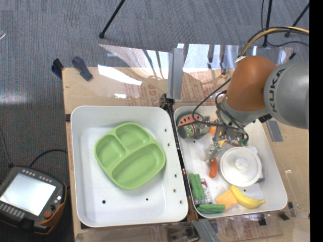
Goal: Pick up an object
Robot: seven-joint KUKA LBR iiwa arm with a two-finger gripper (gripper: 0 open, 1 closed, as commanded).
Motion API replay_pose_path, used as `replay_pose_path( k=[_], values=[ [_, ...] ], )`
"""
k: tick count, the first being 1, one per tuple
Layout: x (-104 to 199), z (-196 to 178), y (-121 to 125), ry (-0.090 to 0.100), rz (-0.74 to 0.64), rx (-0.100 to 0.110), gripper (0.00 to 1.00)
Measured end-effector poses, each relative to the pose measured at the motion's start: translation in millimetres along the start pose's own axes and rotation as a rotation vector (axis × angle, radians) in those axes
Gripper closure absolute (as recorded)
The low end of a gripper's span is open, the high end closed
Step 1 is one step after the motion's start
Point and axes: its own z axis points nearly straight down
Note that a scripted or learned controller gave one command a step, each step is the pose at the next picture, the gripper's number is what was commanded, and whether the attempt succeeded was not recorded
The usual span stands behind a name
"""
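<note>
My gripper (217, 147) reaches down into the right bin (270, 158), under the orange wrist band. It hangs just left of a white lidded pot (241, 166) and above an orange carrot (213, 168). A green-labelled can (194, 130) lies on its side to the gripper's left, next to a watermelon slice (185, 118). At the near end of that bin are a yellow banana (246, 197), an orange cheese wedge (225, 199) and two green vegetable pieces (197, 185) (211, 208). I see nothing held in the gripper.
The left bin (83, 185) holds a green divided plate (130, 155). A ridge (177, 155) separates the two bins. A tablet pendant (30, 195) lies on the floor at the lower left. Clear panels (151, 64) stand behind the bins.
</note>
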Motion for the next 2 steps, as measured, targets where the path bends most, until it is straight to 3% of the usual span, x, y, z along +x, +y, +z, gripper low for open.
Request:
replay_pose_path(
  k=[1, 2],
  values=[
    [69.1, -1.9, 1.2, -0.024, 0.092, 0.001, 0.00],
    [67.6, -11.9, 3.7, -0.026, 0.086, 0.000, 1.00]
  ],
)
